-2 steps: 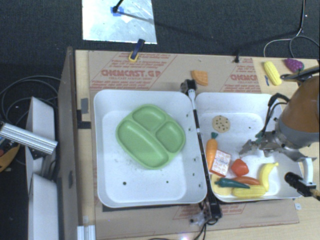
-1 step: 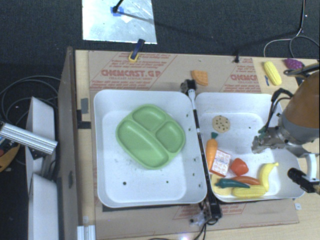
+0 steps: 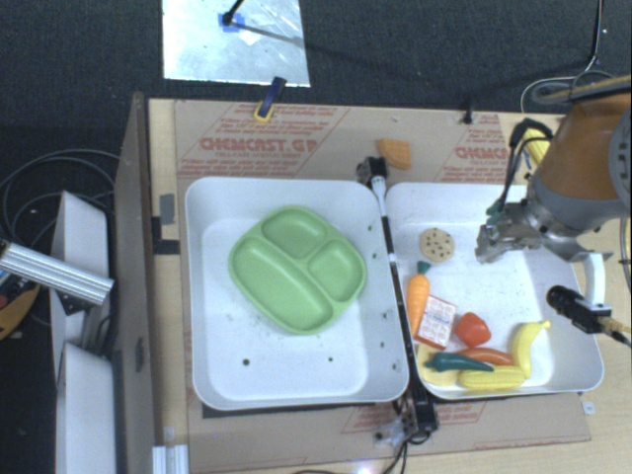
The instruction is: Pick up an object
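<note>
1. Cardboard-covered desk point(image 3: 296, 136) carries two shallow white bins; the right bin point(image 3: 578, 358) holds a round speckled cookie point(image 3: 435, 244).
2. Approach step, I judge: gripper point(image 3: 497, 237) hovers beside it; finger state indiscernible. Next: descend onto the cookie.

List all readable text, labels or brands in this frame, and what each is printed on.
"CHEMCAST GP", red print on the brown sheet under the bins, left of centre.
The same print repeated at the sheet's upper right, partly hidden.
Smaller red lines beneath: too blurred to read.
Red-and-white packet: print unreadable.
</note>
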Motion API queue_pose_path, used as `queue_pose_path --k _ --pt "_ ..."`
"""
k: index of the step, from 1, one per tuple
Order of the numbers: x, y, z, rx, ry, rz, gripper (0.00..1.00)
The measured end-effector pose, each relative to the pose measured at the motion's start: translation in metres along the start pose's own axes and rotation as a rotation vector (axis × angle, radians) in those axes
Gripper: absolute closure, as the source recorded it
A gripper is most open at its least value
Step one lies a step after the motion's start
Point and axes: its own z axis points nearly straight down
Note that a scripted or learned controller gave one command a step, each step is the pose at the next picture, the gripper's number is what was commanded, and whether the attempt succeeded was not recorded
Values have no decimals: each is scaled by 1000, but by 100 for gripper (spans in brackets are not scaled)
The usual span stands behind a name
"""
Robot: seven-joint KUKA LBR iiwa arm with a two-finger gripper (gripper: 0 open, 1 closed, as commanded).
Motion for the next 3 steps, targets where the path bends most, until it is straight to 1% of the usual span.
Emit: queue_pose_path --k 1,2,3 --pt "-4 -3 3 6 0 8 0" --pt "-12 -63 67 17 3 13 0" --pt "-73 -77 89 9 0 13 0"
